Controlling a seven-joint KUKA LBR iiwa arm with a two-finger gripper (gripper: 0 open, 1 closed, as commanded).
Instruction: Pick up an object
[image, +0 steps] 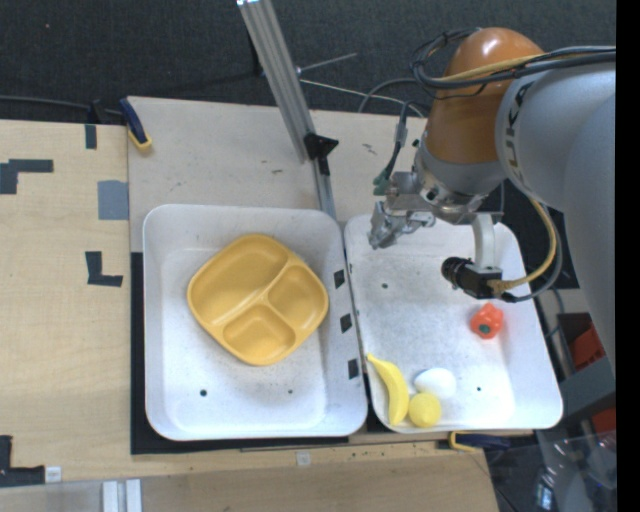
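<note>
The grey arm with its orange band reaches in from the right, and its gripper (383, 236) hangs over the far left corner of the right bin (420, 310). Toward that bin's near edge lie a banana (390, 388), a white egg (435, 381) and a lemon (425, 409), close together; a small orange-red fruit (487, 321) sits apart by the right wall. The left bin (170, 390) holds a yellow divided plate (258, 298) with three compartments.

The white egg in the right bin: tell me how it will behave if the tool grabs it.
The white egg looks smooth and rounded, so it may slip or roll. It touches the lemon and lies beside the banana, so they would likely get nudged.
</note>
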